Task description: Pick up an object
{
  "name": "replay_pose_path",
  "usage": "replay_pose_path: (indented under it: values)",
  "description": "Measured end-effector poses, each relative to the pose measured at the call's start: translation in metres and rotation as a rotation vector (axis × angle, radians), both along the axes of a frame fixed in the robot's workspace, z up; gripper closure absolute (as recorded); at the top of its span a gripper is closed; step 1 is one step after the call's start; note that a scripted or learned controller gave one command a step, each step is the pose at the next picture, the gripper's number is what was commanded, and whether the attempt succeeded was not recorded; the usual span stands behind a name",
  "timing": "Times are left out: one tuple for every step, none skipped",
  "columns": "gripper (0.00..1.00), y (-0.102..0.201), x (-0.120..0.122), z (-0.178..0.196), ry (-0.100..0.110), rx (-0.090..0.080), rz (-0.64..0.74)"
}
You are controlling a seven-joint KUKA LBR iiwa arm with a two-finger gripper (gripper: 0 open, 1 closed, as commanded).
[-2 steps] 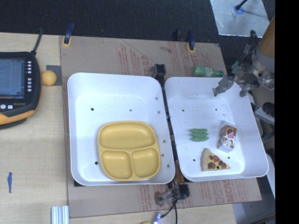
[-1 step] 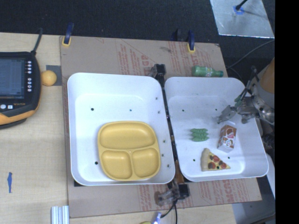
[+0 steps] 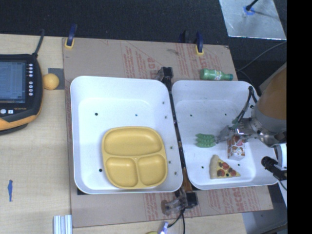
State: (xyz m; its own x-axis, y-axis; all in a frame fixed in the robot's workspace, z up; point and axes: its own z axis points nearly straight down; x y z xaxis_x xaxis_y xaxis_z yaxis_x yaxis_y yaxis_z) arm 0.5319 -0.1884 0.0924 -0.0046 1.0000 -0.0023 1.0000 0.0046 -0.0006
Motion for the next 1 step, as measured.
replay_pose_path:
  values:
    - [1.0, -0.0014, 0.0003, 0.0108, 0.0, -0.003, 0.003]
